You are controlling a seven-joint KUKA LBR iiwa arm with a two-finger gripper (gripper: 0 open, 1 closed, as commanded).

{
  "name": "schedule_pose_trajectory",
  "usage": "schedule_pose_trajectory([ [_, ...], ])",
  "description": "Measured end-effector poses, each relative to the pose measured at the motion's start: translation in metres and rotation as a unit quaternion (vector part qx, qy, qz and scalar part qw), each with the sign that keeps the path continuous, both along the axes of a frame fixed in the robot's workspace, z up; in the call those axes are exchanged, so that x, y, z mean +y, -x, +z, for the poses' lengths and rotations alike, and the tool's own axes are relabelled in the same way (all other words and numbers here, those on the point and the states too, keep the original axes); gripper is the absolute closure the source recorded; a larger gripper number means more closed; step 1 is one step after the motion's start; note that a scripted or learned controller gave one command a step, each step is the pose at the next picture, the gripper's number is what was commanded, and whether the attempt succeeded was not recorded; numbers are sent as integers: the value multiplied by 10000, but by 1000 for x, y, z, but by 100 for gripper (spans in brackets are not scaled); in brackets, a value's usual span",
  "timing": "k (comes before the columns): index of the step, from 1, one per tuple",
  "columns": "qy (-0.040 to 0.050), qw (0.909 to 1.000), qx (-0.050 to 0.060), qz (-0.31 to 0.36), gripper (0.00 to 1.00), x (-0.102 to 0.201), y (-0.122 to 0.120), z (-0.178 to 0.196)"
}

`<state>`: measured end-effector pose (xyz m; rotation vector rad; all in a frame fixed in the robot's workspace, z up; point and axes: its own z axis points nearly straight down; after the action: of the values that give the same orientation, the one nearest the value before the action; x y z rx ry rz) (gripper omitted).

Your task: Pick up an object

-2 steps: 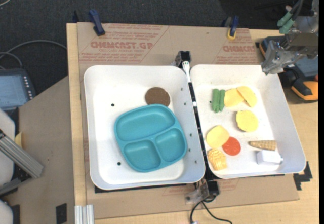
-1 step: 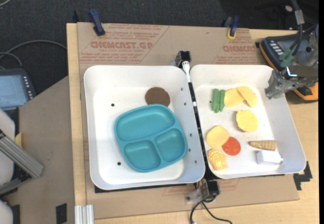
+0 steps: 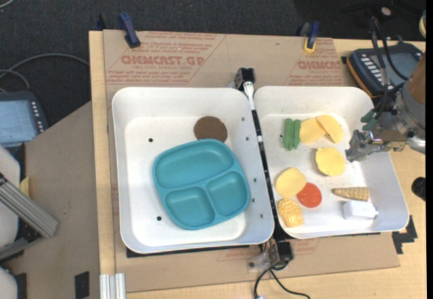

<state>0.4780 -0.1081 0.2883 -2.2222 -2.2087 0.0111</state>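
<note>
Since nothing sits between the fingers, I'd call this the approach step: no pick made yet, candidates all lying in the right bin (image 3: 385, 176).

Near to far, bottom of frame upward:
- Lower right of that bin: white block (image 3: 358, 210), with an ice-cream cone piece (image 3: 352, 193) just above it.
- Lower left of the bin: corn cob piece (image 3: 289, 212), red round piece (image 3: 310, 196) touching a yellow round piece (image 3: 291, 181).
- Mid bin: another yellow round piece (image 3: 330, 161), the closest item to the tool.
- Upper part: yellow slices (image 3: 321, 130) overlapping, green bean pod (image 3: 291, 134) beside them on the left.
- Left bin (image 3: 128, 155): teal divided plate (image 3: 200, 182), brown disc (image 3: 210, 128) just above it. Well apart from the arm.

Gripper (image 3: 358, 145) is at the right-middle of the frame, over the right bin's right side, just right of the mid yellow round piece. Not visibly touching anything. Jaws: cannot tell how far apart; the tool is small and seen at a slant, the tips blur into the bracket.

Next move, my read: shift left over the yellow round piece or down toward the cone, then descend. Items are flat and low, so the fingers need to get right down to the bin floor; a shallow descent likely closes on air.
</note>
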Motion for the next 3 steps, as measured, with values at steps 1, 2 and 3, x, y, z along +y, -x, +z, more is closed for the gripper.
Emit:
schedule_pose_trajectory([
  [1, 1, 9998, -167, 71, 100, 66, -3, 170],
  [2, 3, 10000, 1, 14, 100, 50, 0, 59],
  [3, 0, 10000, -10, 12, 100, 28, 0, -14],
])
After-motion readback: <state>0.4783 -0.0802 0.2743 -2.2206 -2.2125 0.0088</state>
